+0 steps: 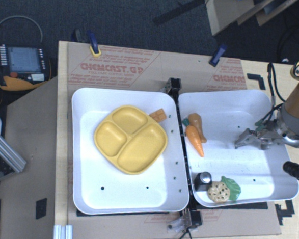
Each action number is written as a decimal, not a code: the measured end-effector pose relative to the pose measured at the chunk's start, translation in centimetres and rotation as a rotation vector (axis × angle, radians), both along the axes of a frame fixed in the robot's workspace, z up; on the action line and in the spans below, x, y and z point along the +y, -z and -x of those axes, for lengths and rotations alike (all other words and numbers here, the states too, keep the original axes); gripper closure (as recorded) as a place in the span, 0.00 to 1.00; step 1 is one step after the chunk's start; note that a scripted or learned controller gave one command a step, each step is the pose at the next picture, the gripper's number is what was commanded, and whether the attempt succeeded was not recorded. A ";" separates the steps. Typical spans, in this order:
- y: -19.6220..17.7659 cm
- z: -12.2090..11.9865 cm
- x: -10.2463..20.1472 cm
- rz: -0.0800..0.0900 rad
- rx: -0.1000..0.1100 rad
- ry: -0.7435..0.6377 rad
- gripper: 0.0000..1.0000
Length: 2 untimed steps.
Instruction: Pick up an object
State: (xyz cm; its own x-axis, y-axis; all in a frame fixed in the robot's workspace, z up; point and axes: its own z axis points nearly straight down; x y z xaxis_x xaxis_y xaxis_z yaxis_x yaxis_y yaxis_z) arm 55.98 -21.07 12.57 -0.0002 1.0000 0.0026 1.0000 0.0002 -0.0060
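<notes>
Carrot (195,135) lies just left of the gripper (245,141), long axis crosswise to the reach; fingers look spread, holding nothing.

The left bin (81,152) holds a yellow divided plate (131,139) with a small brown block (158,114) at its upper right edge. In the right bin (232,99), a carrot (195,134) lies near the left wall, a cookie (218,191) and green leaf (232,187) sit at the front, and the gripper (245,140) hangs above bare floor.
</notes>
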 end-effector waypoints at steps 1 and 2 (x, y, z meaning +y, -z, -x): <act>-1.4 -0.2 -0.1 0.004 -0.008 0.000 1.00; -5.7 -0.6 -0.3 0.006 -0.012 -0.001 1.00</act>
State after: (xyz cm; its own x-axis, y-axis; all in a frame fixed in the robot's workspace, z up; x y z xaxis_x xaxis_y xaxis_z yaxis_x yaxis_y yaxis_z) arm 56.62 -21.37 18.32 -0.0008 1.0000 -0.0030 1.0000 0.0008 0.0058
